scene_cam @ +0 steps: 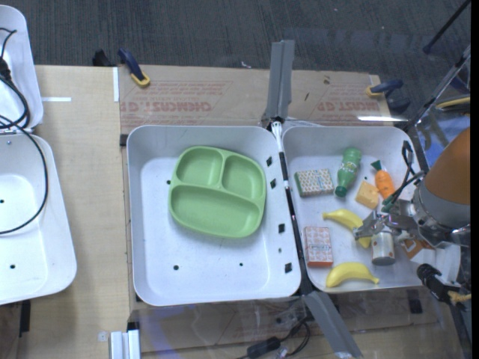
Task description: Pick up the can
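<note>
Your jaws (380,230) sit low in the right bin (314,137), and they appear to be closed on the can (382,247), though the view there is cluttered. One banana (343,218) lies just left of the jaws; another banana (352,274) lies below them, beside the can.

The arm (449,178) is cut off by the right picture edge; little beyond its orange band and wrist is visible. The end effector (380,234) stands over the can (383,249) near the right bin's (329,134) front right corner, covering the can's upper part; finger state indeterminate. Labels on the two small boxes (314,182) are too small to read. A white tub (30,260) is cut by the left edge.
</note>
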Tool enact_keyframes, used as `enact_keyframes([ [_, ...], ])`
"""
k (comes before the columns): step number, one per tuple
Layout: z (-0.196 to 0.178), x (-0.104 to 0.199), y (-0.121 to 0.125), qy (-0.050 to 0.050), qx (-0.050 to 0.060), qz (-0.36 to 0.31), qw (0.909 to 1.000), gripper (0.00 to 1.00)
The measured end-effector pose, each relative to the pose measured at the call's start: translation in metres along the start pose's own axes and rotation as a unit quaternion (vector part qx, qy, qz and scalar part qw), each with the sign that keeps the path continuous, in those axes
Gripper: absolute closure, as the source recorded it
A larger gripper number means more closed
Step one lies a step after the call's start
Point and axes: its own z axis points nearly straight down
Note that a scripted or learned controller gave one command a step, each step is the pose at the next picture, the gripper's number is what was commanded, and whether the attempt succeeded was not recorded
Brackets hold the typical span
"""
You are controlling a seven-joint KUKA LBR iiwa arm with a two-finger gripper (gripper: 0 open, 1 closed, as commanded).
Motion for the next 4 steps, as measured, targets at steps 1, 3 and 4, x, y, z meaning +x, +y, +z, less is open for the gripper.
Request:
enact_keyframes([
  [1,-0.002,0.017,0.044,-0.011,-0.001,0.035,0.9993,0.0],
  [3,-0.007,0.006,0.003,-0.018,-0.006,-0.039,0.9991,1.0],
  [4,-0.122,0.03,-0.015,-0.023,-0.008,0.036,0.999,1.0],
])
